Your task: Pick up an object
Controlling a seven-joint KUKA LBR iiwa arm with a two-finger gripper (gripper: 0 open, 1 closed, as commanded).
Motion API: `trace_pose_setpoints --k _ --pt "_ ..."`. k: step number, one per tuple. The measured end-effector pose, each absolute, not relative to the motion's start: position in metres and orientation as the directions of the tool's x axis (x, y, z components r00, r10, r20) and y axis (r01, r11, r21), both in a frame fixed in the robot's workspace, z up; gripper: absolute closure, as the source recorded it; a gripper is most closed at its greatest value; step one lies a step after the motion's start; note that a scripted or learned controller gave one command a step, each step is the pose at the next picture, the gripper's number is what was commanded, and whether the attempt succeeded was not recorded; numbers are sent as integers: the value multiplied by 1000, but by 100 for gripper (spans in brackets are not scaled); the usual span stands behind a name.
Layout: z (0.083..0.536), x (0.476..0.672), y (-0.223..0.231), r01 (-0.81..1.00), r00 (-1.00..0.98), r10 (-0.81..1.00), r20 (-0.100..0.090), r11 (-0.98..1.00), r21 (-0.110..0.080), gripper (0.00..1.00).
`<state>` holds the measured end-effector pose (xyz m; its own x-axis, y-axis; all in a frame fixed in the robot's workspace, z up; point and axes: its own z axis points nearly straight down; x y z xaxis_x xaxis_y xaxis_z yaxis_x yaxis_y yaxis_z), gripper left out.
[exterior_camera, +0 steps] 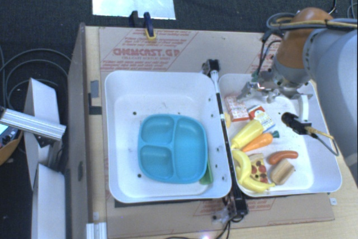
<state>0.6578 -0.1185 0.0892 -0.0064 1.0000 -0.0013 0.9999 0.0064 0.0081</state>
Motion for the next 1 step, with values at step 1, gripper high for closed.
trace_pose_setpoints --k 1 --pt "191 612 -69 1000 -9 1000 2 9 9 0"
